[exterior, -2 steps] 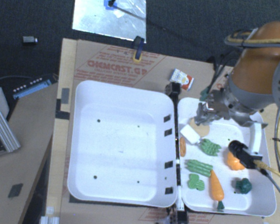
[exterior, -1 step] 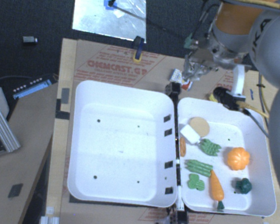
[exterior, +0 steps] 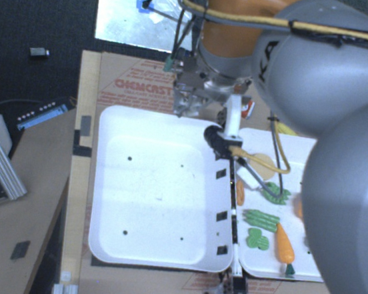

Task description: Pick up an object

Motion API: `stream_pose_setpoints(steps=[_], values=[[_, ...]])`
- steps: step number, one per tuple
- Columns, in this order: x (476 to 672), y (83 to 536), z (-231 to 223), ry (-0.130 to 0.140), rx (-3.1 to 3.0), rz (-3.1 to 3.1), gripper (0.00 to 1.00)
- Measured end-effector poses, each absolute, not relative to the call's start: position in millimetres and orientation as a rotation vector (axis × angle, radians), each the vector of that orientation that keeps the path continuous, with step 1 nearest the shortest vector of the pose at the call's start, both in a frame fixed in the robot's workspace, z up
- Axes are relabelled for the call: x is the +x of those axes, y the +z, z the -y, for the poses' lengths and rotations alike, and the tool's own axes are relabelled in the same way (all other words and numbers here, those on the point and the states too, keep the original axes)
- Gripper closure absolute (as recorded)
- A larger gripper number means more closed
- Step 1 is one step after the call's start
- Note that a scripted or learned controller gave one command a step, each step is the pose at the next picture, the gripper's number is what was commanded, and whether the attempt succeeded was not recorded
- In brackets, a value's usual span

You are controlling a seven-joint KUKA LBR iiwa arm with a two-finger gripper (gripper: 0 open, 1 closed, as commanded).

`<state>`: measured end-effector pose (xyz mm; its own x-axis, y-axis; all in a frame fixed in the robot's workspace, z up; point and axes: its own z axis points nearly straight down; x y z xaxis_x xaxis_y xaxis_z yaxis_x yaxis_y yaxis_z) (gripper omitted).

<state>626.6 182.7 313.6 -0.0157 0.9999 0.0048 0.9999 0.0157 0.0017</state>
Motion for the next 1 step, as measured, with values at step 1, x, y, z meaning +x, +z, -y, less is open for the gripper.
stream_pose_setpoints(steps=[1], values=[[616.0, 307.2, -236.4, -0.004, -2.212, 2.23, 1.0]])
